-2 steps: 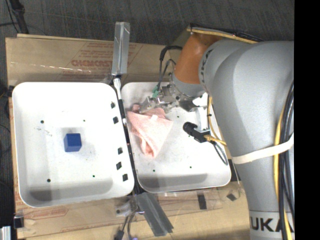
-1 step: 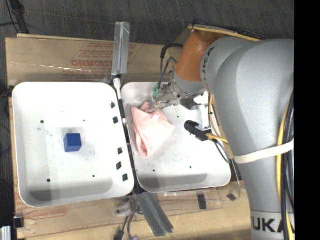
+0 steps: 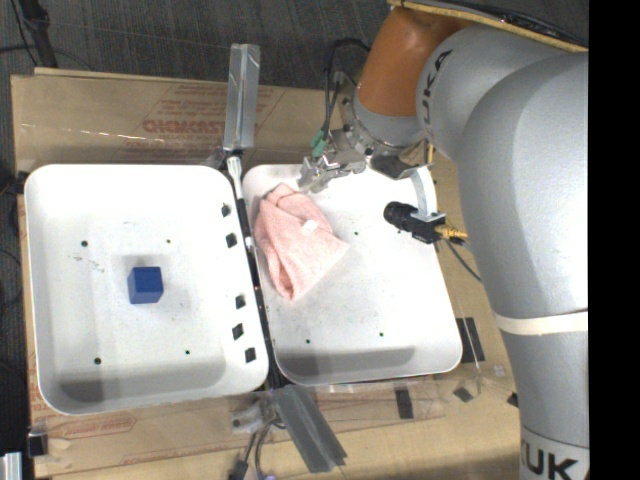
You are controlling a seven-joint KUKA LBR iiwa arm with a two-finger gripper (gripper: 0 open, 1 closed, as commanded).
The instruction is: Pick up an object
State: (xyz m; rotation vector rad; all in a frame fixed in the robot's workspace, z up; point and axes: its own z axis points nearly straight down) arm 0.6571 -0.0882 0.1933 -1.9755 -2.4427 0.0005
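The arm is showing smooth grey rounded casings bearing dark KUKA lettering, an orange band just behind the metallic claw, a pale ring farther back, and thin green and black cables trailing beside the claw.

Pink cloth, blue cube, white bins, grey arm with orange band.

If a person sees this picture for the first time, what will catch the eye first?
Probably the big grey arm with its orange band, reaching in from the right. Next, the crumpled pink cloth in the right bin, with the gripper at its upper edge. Then the small blue cube, alone in the left bin.
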